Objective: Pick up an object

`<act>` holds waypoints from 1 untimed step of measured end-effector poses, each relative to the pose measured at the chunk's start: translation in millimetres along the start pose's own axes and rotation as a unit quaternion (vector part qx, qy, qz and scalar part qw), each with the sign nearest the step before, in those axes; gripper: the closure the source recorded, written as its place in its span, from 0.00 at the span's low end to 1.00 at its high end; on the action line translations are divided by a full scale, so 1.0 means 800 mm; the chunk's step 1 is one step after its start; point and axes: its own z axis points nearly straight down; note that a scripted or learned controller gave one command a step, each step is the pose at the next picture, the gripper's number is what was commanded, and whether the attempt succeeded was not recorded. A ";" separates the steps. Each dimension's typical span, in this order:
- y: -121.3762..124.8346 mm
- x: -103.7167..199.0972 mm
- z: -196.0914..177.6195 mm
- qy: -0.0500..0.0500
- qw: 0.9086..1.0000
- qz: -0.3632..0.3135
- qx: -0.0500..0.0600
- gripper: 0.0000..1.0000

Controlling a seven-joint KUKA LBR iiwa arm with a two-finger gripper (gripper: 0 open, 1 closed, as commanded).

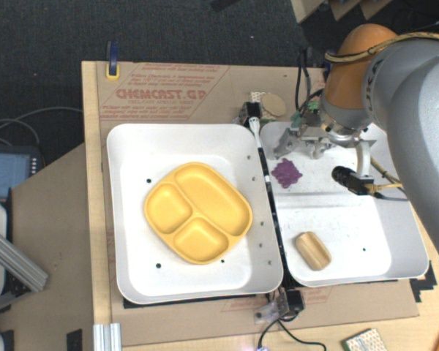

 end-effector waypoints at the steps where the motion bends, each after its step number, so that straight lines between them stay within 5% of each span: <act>1: -0.084 -0.045 0.000 -0.001 1.000 0.004 0.002 0.00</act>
